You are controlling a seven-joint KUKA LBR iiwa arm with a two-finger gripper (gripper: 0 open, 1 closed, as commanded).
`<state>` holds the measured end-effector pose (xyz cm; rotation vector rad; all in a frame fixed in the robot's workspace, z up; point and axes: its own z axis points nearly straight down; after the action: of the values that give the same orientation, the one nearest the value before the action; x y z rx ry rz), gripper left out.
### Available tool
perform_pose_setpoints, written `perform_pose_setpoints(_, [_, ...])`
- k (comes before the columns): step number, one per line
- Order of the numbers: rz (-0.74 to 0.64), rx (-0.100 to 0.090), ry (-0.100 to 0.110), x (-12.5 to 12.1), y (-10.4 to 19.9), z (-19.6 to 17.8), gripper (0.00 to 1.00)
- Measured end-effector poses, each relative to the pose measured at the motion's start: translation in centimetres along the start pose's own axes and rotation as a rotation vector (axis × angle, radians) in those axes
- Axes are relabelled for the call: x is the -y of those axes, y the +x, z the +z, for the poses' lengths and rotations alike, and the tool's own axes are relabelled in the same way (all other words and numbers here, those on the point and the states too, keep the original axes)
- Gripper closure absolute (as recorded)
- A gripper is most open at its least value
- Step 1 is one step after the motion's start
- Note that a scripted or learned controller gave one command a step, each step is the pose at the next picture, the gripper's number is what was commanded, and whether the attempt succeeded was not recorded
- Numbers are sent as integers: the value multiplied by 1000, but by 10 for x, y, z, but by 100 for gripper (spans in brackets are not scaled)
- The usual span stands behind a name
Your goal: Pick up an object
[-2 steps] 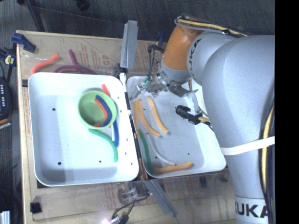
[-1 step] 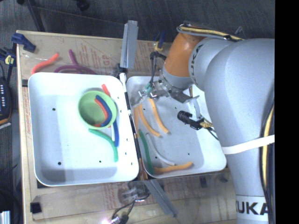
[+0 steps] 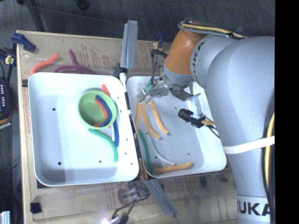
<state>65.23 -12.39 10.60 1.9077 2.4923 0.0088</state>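
Observation:
My gripper (image 3: 148,93) hangs low over the upper left corner of the right bin (image 3: 205,153), just above several orange curved strips (image 3: 155,119). A dark green strip (image 3: 144,146) and a pale grey strip (image 3: 161,158) lie along that bin's left side and bottom, beside another orange strip (image 3: 175,168). The left bin (image 3: 51,139) holds a green bowl (image 3: 94,108) with red and blue strips in it, and a green strip (image 3: 108,141) curls out below it. The wrist hides the fingertips.
The grey arm (image 3: 233,87) with its orange band covers the right bin's upper right part. A metal divider bar (image 3: 128,43) stands between the bins at the back. Loose orange and purple strips (image 3: 60,64) lie on the bench behind the left bin. Clamps sit at the front edge.

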Motion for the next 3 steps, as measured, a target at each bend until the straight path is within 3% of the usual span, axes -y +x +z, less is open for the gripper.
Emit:
perform_pose_setpoints(1, [0,0,0,0,0,0,0])
perform_pose_setpoints(2, [-2,-1,-2,-1,0,-10,100])
perform_pose_setpoints(3, [-2,-1,-1,-1,0,-10,0])
